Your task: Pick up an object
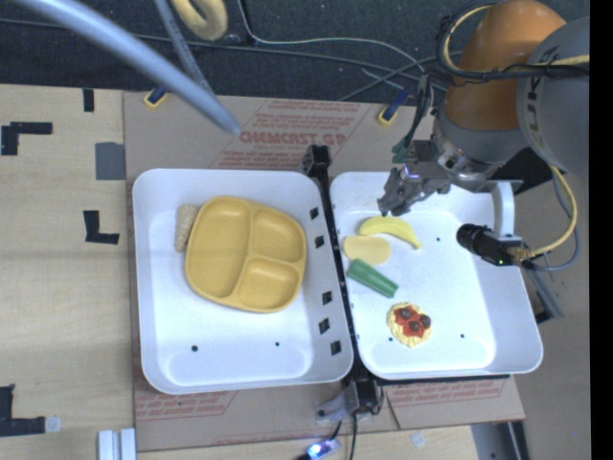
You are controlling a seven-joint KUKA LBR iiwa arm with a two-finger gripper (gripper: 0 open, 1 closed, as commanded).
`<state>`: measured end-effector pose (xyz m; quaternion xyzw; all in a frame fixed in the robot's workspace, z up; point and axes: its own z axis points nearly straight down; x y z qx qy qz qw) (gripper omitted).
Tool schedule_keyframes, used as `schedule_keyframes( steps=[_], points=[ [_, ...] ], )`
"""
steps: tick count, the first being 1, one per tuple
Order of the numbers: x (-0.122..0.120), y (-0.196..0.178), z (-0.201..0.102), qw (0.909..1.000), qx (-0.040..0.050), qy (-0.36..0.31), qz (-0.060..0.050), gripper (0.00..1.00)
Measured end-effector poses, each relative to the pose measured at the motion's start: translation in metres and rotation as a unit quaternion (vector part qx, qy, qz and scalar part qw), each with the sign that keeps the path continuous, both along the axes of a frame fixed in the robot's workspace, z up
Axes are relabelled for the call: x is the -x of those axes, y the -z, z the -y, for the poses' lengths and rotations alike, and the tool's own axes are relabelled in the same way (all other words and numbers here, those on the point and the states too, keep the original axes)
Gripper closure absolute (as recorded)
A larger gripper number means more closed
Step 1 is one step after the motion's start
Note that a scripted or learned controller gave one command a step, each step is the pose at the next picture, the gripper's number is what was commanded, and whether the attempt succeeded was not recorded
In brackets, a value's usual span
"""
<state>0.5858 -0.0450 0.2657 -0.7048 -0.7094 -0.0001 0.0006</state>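
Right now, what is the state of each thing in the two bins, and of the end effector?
End effector: low in the right bin, just above the banana, holding nothing visible.
Banana: lying flat, free.
Pale slice: flat, touching the banana.
Green piece: lying flat.
Pizza: flat, apart.
Yellow tray: left bin, right way up.

- Left bin (158,286): a divided plate (245,254) lies in it, toward the rear; a sponge (185,227) touches the plate's left edge.
- Right bin (479,333): banana (390,229) at rear left, a flat slice (368,249) just before it, a bean pod (372,278) nearer still, a small pizza (410,324) foremost.
- Gripper (397,195) hangs just behind the banana.
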Motion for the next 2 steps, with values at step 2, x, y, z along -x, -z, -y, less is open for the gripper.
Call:
schedule_keyframes(
  steps=[2],
  points=[
    [-0.004,0.024,-0.109,1.0000,0.0001,0.000,-0.001,1.00]
  ],
)
